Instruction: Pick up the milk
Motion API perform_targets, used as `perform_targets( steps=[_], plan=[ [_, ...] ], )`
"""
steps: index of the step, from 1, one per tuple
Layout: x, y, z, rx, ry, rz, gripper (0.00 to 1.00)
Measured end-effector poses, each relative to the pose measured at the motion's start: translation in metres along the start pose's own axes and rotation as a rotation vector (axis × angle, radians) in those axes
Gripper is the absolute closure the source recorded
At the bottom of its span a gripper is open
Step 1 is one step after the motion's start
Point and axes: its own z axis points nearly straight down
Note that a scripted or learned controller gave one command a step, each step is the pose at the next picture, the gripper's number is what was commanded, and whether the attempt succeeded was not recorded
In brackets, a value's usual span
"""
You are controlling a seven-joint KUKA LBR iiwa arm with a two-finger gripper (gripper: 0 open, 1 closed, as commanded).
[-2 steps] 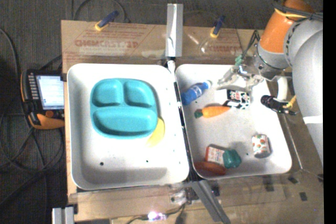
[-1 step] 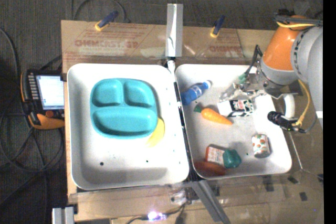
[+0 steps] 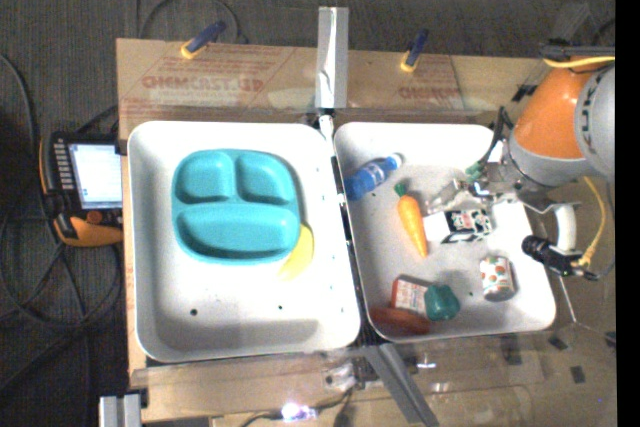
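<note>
- Milk (image 3: pixel 460 224), a small white carton with dark print, lies on its side in the right bin (image 3: pixel 520 310), toward that bin's right edge, beside the carrot (image 3: pixel 412 223).
- End effector (image 3: pixel 478 187) hovers just above the carton, nearer the bin's far right corner; the carton sits directly under it, toward the near edge, its long axis running roughly left to right.
- Whether the end effector is open or closed cannot be told; nothing visibly sits in its grasp.

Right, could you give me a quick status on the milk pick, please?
Gripper low in the right bin, at the milk carton's upper edge. Carton lying on the bin floor, not lifted. Carrot close on its left.
</note>
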Motion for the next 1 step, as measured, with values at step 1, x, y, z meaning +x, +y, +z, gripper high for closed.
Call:
perform_targets(
  steps=[1],
  plan=[
    [0.0205,-0.0547,0.0020,0.006,-0.013,-0.014,0.00]
  ],
)
